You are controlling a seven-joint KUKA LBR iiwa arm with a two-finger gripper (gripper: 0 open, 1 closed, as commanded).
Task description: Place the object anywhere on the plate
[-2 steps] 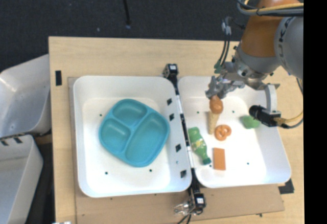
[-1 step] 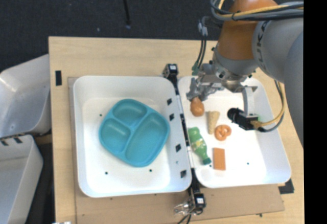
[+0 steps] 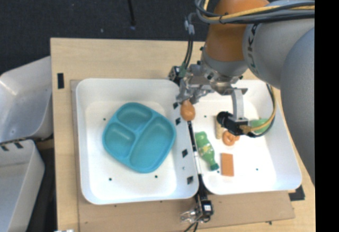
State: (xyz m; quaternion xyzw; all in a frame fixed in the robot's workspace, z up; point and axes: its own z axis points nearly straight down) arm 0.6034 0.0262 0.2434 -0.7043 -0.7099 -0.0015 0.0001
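A blue plate [image 3: 139, 137] with three compartments lies in the left white bin [image 3: 90, 172]. My gripper [image 3: 186, 101] hangs over the divider between the two bins, just right of the plate's upper right rim. A small round orange-brown object [image 3: 187, 112] sits at its fingertips, pinched between the two fingers and lifted above the bin edge. The orange wrist band and grey arm [image 3: 233, 19] rise behind it and hide the back of the right bin.
The right bin [image 3: 265, 172] holds a green bottle [image 3: 206, 150] along its left wall, an orange block [image 3: 226, 164], a small orange piece [image 3: 229, 138] and a yellow-green item [image 3: 259, 124]. A black cabled part [image 3: 226, 119] hangs beside the gripper.
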